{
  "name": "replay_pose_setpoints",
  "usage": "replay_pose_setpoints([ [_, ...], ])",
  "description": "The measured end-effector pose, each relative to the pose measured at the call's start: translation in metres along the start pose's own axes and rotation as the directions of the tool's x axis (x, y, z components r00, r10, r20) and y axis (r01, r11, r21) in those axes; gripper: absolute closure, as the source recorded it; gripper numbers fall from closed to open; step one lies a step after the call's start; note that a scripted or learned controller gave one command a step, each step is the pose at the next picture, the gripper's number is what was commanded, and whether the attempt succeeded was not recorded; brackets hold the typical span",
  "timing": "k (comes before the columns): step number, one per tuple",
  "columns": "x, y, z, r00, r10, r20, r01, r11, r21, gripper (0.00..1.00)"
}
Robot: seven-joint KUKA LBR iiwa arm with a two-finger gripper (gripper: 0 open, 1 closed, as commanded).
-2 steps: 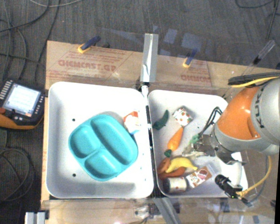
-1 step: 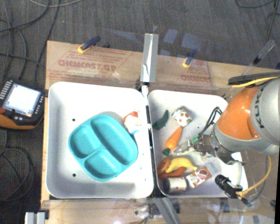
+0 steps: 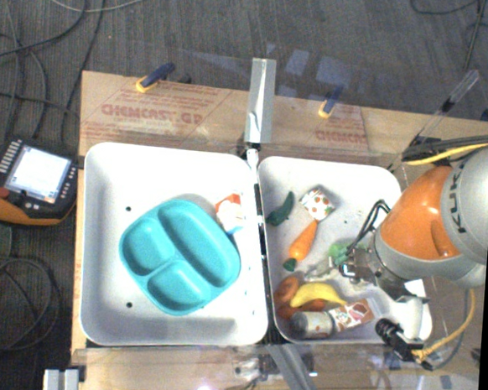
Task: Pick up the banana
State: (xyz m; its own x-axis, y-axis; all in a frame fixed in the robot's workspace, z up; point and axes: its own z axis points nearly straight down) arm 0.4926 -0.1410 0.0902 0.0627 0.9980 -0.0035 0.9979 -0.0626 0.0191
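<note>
One banana (image 3: 318, 296) crowded, near bin's front edge

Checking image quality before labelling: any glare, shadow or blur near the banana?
Camera view: evenly lit and mostly sharp; the banana reads clearly, with soft shadow from the arm on the right bin; a small bright glare spot sits at the bottom edge; the gripper is hard to resolve.

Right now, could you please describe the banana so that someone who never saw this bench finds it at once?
Look at the right bin of the two white ones, toward its near edge. There the banana lies on its side, short, curved and yellow. It rests between a brown round fruit and a small can; the carrot above it is orange and straight.
</note>
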Motion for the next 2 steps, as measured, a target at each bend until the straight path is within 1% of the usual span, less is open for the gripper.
replay_pose_setpoints([
  [1, 0.0179, -0.0045, 0.0001, 1.0, -0.007, 0.003, 0.007, 1.0, 0.001, 0.0],
  [2, 0.018, -0.0035, -0.0085, 1.0, -0.006, 0.001, 0.006, 1.0, 0.002, 1.0],
])
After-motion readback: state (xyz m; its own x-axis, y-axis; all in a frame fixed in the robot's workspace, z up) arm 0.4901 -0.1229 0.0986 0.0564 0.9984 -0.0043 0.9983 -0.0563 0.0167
